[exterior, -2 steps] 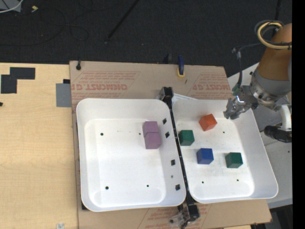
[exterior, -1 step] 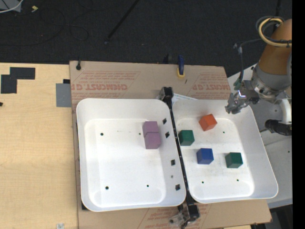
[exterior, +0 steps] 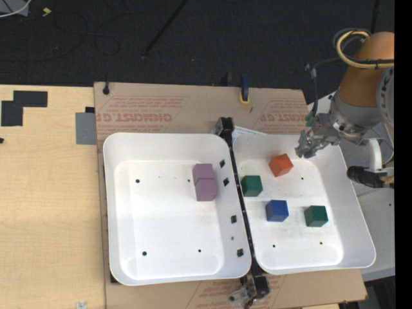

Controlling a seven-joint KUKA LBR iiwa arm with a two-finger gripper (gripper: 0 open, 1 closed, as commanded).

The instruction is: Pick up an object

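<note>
An orange block [exterior: 280, 165] lies in the right bin [exterior: 351, 237] near its far edge. Two green blocks [exterior: 252, 185] [exterior: 316, 215] and a blue block [exterior: 277, 210] lie closer to the front of that bin. A purple block [exterior: 205, 181] rests in the left bin [exterior: 129, 237] near the divider. My gripper [exterior: 308, 147] hangs over the right bin's far right part, a little right of and beyond the orange block. Nothing shows between its fingers.
The two white bins sit side by side on a cardboard sheet [exterior: 167, 108]. A black clip strip [exterior: 233, 192] runs along the seam between them. A blue clamp [exterior: 244, 90] stands at the cardboard's far edge. A wooden bench top [exterior: 45, 192] lies to the left.
</note>
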